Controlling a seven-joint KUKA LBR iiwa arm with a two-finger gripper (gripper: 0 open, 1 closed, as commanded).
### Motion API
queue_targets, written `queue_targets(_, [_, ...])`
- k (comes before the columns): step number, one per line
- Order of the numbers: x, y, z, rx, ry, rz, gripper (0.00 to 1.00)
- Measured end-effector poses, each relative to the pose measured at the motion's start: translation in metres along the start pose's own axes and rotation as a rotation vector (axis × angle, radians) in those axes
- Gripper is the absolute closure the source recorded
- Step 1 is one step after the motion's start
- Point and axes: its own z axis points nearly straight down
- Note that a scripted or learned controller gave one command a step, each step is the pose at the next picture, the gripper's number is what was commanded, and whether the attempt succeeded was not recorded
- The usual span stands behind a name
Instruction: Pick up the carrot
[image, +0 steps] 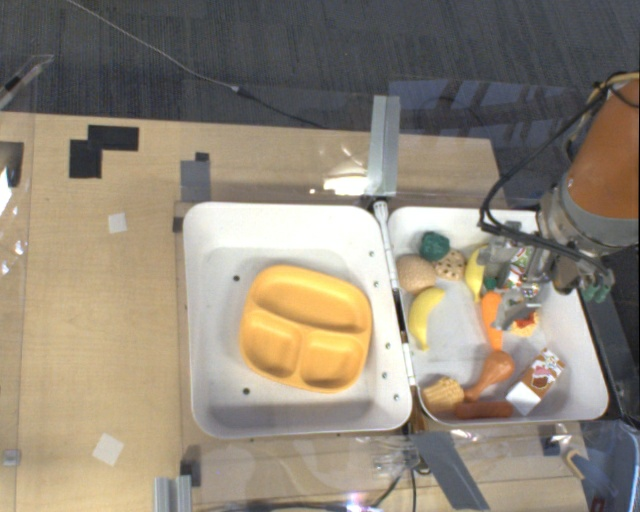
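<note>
We look down from one fixed camera above the desk (90, 330), tilted slightly, far enough to take in both white bins (205, 330); the arm (605, 165) enters from 3 o'clock.

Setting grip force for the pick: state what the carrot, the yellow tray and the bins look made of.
Carrot: likely moulded toy plastic; uniform orange, smooth.
Yellow tray: probably plastic; one even colour, rounded moulded compartments, soft sheen.
Bins: apparently matte white plastic, though coated metal is possible; rounded corners, thin rims.
</note>
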Motion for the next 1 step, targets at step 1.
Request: queue_targets(1, [-0.0195, -0.0294, 0.1111, 0.0, 0.005, 0.27, 0.0])
